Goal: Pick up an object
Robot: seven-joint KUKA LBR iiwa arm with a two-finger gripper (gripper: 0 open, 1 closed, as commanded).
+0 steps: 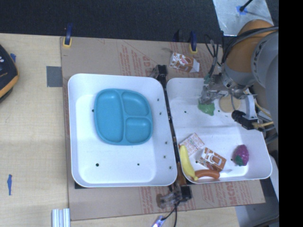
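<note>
green object (207, 109) lies in the upper part of the right bin (182, 90), directly beneath the gripper (208, 97), touching or just under its tip; no clear long axis. cannot tell how wide the claw stands, nor whether it has hold of anything. judged: the move is a straight descent and close, no sideways shift. elsewhere in that bin, along the near edge: banana (186, 162), sausage (207, 175), two small packets (191, 145) (211, 159), purple fruit (241, 155). left bin (85, 169) carries a blue divided plate (124, 117). another packet (183, 62) lies on the cardboard beyond the bins.
</note>
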